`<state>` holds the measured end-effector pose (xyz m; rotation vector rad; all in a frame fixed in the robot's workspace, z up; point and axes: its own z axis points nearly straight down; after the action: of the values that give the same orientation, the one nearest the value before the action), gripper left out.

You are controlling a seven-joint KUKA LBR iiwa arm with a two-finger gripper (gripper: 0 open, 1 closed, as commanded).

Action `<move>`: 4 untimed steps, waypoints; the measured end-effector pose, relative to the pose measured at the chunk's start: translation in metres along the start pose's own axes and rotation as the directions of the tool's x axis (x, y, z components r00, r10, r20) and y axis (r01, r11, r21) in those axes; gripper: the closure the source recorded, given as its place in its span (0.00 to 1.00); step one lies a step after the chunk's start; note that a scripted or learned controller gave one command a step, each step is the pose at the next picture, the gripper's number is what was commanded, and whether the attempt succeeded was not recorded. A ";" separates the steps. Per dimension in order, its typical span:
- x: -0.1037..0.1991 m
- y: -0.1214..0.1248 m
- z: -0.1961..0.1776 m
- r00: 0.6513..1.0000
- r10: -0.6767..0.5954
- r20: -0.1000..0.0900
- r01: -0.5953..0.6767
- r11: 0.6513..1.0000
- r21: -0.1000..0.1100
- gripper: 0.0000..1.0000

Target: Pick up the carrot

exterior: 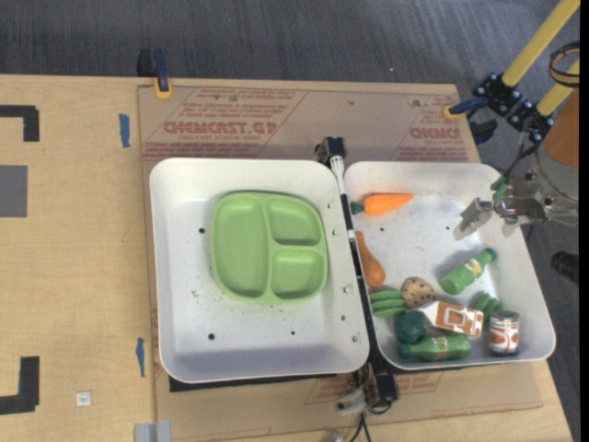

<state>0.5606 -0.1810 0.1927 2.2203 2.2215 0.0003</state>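
Orange against white, the carrot (387,203) is seen lying on its side in the upper left part of the right bin (538,288), its green stem end turned toward the divider between the bins and its tip pointing right. Nothing touches it.

To the right of the carrot, at the right middle of the frame, the hand (489,212) is held over the upper right part of the same bin, well apart from the carrot. Its fingers are seen spread and nothing is gripped between them. The grey arm with its orange band (563,141) enters from the right edge of the frame.

Lower in the right bin other items are gathered: a second orange, carrot-like piece (370,263) lies along the left wall; a green bottle (467,272) is tilted near the middle; a speckled tan cookie (416,290) rests just left of it; a green pod-like vegetable (386,300) sits below the orange piece; a white and orange carton (456,318), a dark green bottle (433,346) and a small red can (502,331) are crowded at the lower edge.

In the left bin (175,247) a light green divided plate (270,246) is placed near the centre. Both bins are carried by the brown table (74,247).
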 end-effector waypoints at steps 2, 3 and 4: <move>0.071 0.087 0.103 0.914 0.405 0.006 -0.405 0.914 0.013 0.00; 0.083 0.090 0.103 0.710 0.704 0.016 -0.704 0.709 0.039 0.00; 0.093 0.085 0.104 0.407 0.913 0.007 -0.913 0.407 0.019 0.00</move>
<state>0.6456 -0.0875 0.0889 3.0888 0.6585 -0.0159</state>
